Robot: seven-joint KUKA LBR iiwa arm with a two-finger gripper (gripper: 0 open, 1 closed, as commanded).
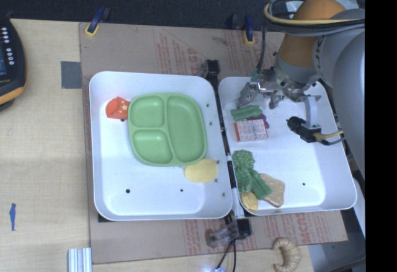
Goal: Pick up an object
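My gripper (259, 100) hangs open over the back left part of the right bin (322, 171), with nothing between its fingers. Just below its fingertips lies a flat green piece (246, 113), and a small red and white box (251, 131) sits against that piece's front side. Nearer the front of the same bin lie a green broccoli-like toy (244, 165), a tan cookie-shaped piece (273, 189) and a small yellow piece (248, 202).
The left bin (111, 190) holds a green divided plate (167, 128), a red item with a yellow star (116, 108) and a pale yellow lump (201, 170). A tan curled object (287, 253) lies on the bench in front of the right bin.
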